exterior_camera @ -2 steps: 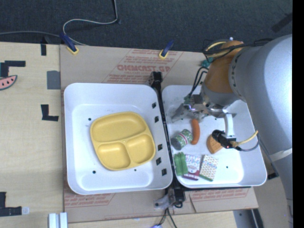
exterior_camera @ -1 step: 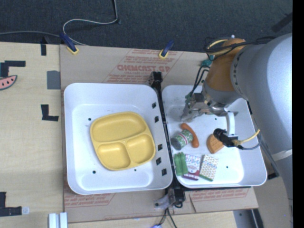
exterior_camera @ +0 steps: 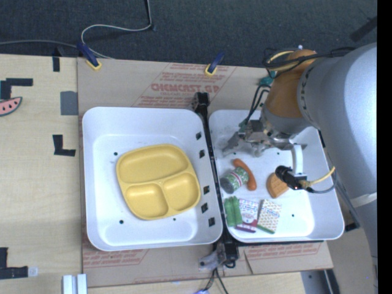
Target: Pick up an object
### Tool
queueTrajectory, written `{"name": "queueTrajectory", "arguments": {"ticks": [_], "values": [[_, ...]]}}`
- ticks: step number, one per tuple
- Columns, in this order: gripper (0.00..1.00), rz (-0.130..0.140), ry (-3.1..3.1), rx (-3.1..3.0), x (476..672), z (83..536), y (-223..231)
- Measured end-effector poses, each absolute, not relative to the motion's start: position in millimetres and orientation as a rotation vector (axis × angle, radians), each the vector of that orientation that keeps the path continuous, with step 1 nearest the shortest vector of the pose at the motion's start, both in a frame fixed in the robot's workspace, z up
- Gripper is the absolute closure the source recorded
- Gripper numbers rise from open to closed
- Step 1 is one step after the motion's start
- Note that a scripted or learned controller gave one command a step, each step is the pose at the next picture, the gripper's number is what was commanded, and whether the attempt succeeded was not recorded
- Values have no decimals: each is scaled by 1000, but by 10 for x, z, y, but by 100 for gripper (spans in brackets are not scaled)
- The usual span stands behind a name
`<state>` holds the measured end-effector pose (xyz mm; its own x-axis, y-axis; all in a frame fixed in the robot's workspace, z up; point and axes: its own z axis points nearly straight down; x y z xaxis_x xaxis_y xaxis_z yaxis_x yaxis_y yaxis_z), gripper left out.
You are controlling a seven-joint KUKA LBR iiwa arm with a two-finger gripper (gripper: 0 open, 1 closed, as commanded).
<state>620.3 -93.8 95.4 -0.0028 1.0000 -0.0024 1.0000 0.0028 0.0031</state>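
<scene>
In the right bin [exterior_camera: 318, 225], my gripper [exterior_camera: 245, 148] hangs over the far half, its grey fingers spread open with nothing between them. Just below the fingertips lies an orange sausage-shaped piece [exterior_camera: 244, 166], and a small green can [exterior_camera: 236, 180] rests on its side beside it. A brown bread-like piece [exterior_camera: 276, 186] sits to the right, partly under a black cable clip. Along the near wall lie a green packet [exterior_camera: 232, 211], a white and red packet [exterior_camera: 248, 213] and a speckled packet [exterior_camera: 269, 216].
The left bin [exterior_camera: 98, 164] holds a yellow divided plate [exterior_camera: 158, 180]. A black divider [exterior_camera: 206, 158] runs between the bins. The grey arm [exterior_camera: 343, 115] covers the right bin's far right side, with a yellow cable [exterior_camera: 321, 182] looping off it.
</scene>
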Motion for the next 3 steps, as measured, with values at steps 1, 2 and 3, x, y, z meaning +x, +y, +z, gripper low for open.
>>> {"name": "queueTrajectory", "arguments": {"ticks": [1,2,3], "values": [[100,0,2224,2216,6201,1046,-931],[0,0,2224,2216,6201,1045,-931],[100,0,2225,2217,6199,1136,-924]]}}
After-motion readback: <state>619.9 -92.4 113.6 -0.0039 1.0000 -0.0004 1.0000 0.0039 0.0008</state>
